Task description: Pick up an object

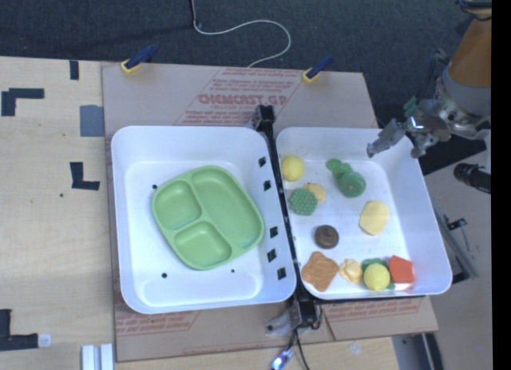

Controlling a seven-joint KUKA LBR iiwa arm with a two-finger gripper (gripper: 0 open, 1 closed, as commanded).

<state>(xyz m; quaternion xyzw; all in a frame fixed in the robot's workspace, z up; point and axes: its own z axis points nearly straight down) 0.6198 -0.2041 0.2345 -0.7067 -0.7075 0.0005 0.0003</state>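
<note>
My gripper (pixel 399 141) hangs over the far right corner of the right bin (pixel 415 216), fingers spread open with nothing between them. Below and left of it in that bin lie a dark green bottle-shaped toy (pixel 346 178), a yellow ball (pixel 293 169), a green textured ball (pixel 303 201), a pale yellow lump (pixel 374 216), a brown round piece (pixel 326 236), a toast-coloured slice (pixel 319 271), a yellow-green fruit (pixel 376 276) and a red-orange block (pixel 401 269). The green bottle-shaped toy lies closest to the gripper.
The left bin (pixel 136 200) holds a light green divided plate (pixel 208 216). A black divider (pixel 273 192) runs between the bins. Both bins rest on a cardboard sheet (pixel 231 97) held by yellow-blue clamps. A white cable (pixel 239 29) loops behind.
</note>
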